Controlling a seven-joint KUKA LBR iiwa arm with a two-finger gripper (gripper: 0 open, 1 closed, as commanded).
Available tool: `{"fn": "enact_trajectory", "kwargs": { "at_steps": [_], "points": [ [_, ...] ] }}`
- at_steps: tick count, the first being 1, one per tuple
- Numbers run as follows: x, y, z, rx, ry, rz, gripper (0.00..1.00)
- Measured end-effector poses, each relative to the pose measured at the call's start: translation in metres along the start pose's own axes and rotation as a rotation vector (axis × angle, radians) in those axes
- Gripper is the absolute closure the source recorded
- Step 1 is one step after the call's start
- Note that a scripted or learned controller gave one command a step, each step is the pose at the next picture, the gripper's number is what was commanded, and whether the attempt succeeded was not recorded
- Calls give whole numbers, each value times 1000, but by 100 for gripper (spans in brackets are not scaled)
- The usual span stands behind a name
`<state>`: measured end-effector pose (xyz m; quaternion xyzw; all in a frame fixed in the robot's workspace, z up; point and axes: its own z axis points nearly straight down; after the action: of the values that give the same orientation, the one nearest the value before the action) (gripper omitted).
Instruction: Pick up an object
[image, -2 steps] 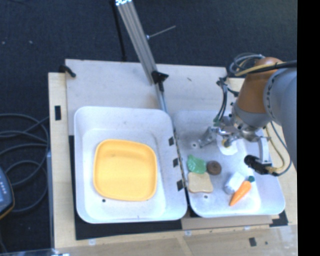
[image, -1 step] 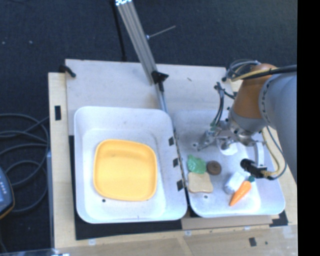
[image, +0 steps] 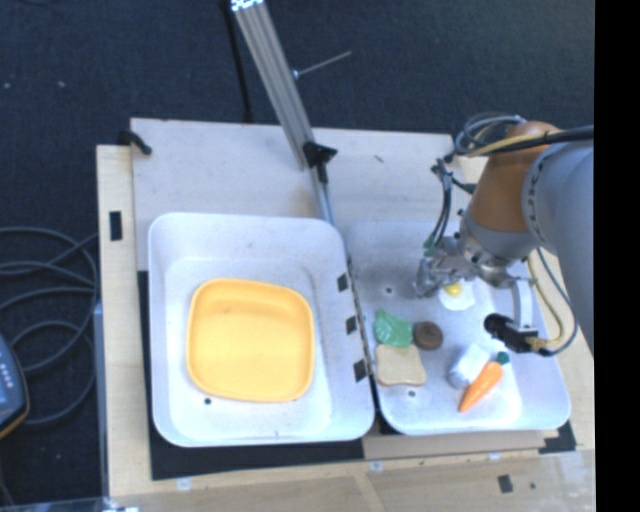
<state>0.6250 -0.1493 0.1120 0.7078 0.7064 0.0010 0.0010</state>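
Carrot (image: 481, 386) lies diagonal in right bin (image: 540, 405), green tip upper-right.

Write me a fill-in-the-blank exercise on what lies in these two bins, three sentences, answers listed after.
1. The square yellow plastic plate lies in the ____ white bin of the view.
2. The orange toy carrot lies in the same bin as the slice of toy ____.
3. Between the green leafy toy and the carrot lies a small round ____ piece.

Missing words: left; bread; brown
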Motion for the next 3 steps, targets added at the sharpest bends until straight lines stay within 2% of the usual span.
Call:
{"fn": "enact_trajectory", "kwargs": {
  "at_steps": [2, 3],
  "points": [
    [-3, 5, -116, -3, -1, -2, 100],
    [55, 14, -125, 1, 1, -6, 100]
  ]
}}
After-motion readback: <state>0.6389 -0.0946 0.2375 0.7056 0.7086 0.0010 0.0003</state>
